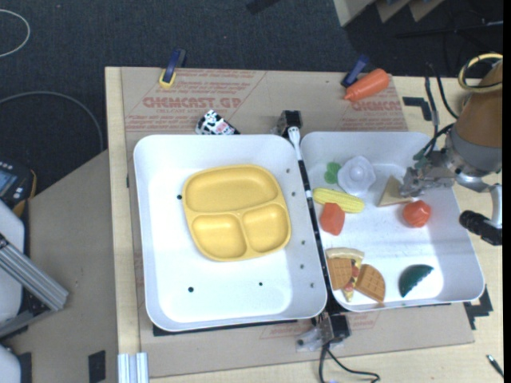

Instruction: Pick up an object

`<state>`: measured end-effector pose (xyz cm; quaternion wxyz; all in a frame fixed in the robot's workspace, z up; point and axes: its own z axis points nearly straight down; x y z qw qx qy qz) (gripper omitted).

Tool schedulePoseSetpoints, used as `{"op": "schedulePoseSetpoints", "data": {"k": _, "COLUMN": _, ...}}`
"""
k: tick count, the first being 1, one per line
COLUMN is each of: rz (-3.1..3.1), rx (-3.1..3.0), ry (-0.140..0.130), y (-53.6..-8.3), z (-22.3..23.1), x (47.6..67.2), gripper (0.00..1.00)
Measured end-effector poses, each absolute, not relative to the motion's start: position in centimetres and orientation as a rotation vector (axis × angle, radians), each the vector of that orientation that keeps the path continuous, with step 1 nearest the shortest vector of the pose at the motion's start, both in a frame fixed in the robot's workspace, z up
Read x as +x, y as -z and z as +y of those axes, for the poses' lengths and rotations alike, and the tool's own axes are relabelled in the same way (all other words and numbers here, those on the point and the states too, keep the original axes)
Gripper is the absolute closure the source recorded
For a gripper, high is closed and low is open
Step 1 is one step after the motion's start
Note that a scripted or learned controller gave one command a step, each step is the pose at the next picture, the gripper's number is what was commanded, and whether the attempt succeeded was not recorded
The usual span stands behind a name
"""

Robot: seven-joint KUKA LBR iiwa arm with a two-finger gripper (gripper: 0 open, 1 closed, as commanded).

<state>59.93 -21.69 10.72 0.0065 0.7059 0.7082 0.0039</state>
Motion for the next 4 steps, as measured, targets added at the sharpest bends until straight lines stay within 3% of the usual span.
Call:
{"op": "schedulePoseSetpoints", "data": {"k": 3, "rz": 2.218, "rx": 2.215, "ry": -0.004, "y": -22.7, "z": -20.6, "x": 60.9, "gripper": 1.0}}
{"op": "schedulePoseSetpoints", "data": {"k": 4, "rz": 2.23, "rx": 2.217, "ry": -0.001, "y": -21.8, "z": -15.4, "x": 61.4, "gripper": 1.0}}
